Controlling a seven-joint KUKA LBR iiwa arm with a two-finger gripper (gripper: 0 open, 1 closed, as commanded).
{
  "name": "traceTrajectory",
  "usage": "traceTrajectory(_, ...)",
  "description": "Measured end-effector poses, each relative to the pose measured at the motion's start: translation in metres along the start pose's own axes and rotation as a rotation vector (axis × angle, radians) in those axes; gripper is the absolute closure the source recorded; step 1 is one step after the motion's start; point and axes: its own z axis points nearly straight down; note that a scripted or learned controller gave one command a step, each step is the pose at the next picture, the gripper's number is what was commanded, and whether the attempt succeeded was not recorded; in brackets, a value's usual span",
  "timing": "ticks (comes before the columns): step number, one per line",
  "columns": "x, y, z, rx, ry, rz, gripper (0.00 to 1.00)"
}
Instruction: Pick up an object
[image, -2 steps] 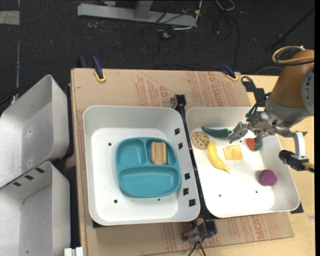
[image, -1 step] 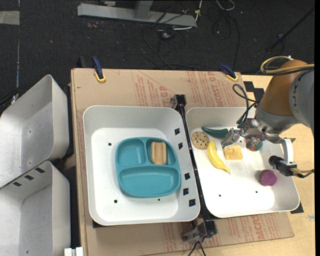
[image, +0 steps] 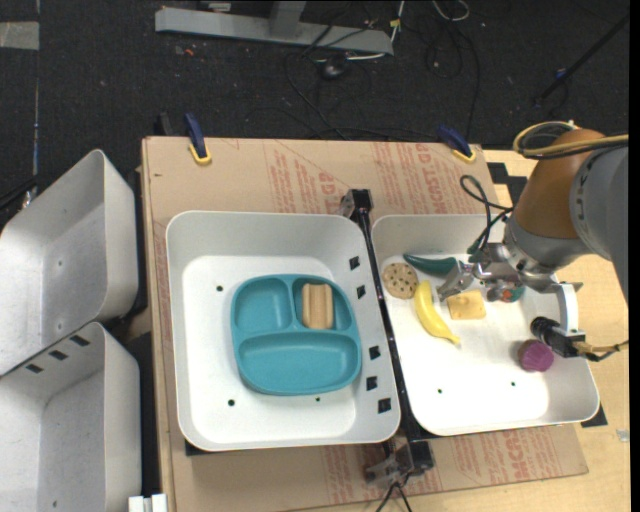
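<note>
Yellow banana in right bin, tool just right of it above cheese cube, tool's opening unclear, cookie left of banana.

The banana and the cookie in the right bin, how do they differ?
The banana is yellow, long and curved; the cookie is tan, round and speckled. The banana lies lengthwise toward the bin's middle, while the cookie sits close to the bin's left wall. The banana looks larger. Both rest on the right bin's floor, almost touching.
</note>
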Motion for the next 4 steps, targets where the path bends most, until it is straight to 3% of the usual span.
traceTrajectory(1, -0.002, 0.004, -0.018, -0.016, -0.006, 0.000, 1.00)
traceTrajectory(2, -0.005, 0.003, -0.080, -0.006, -0.002, 0.001, 1.00)
traceTrajectory(4, -0.005, 0.003, -0.195, -0.006, -0.002, -0.001, 1.00)
